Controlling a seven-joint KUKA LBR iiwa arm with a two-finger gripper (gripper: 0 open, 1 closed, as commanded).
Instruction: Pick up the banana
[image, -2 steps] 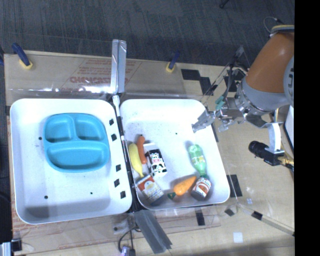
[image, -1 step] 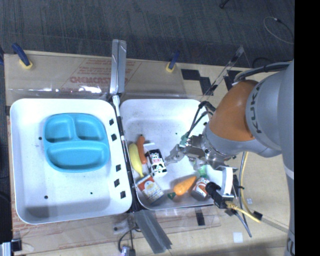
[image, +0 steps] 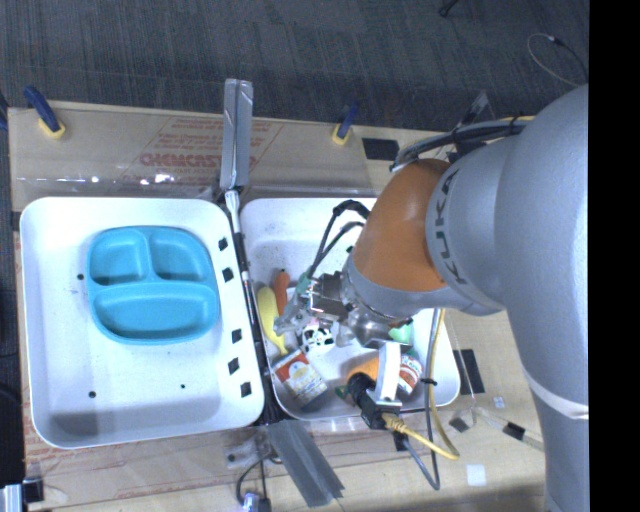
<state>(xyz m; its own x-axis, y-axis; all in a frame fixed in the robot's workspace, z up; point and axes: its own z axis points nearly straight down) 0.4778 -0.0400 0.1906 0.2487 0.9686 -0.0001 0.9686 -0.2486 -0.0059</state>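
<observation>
The end effector (image: 300, 318) is low in the right bin (image: 262, 222), at its left side, just beside the banana (image: 267, 312). Whether it is released or clenched cannot be told, since the wrist and cabling hide its tips. The banana lies against the left wall of that bin and appears to rest on the floor, not lifted. Around it sit a small orange item (image: 283, 283), a packet (image: 301, 379) and a bottle (image: 403, 372). The left bin (image: 50, 300) holds a blue divided tray (image: 153, 283). Judged from this, the approach looks done; the grasp is unconfirmed and the lift remains.
</observation>
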